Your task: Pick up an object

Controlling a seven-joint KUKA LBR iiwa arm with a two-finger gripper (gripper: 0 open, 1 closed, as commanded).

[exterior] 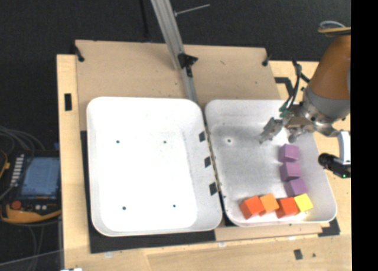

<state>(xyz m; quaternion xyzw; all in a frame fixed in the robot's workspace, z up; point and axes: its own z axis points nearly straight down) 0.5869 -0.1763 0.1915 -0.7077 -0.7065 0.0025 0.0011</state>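
Several small blocks lie in the right bin (236,122). Three purple blocks run down its right side: one (289,152), one (290,170) and one (296,186). Along the front wall sit an orange-red block (253,206), an orange block (269,202), a red block (287,206) and a yellow block (303,202). My gripper (282,130) hangs over the upper right part of this bin, just above and left of the top purple block. Its fingers (269,130) are spread apart with nothing between them.
The left bin (144,163) lies beside the right one, with black clips (208,160) along the seam. A slanted metal rail (168,25) rises from behind the bins. A blue-screened device (35,178) with cables sits off the bench's left edge.
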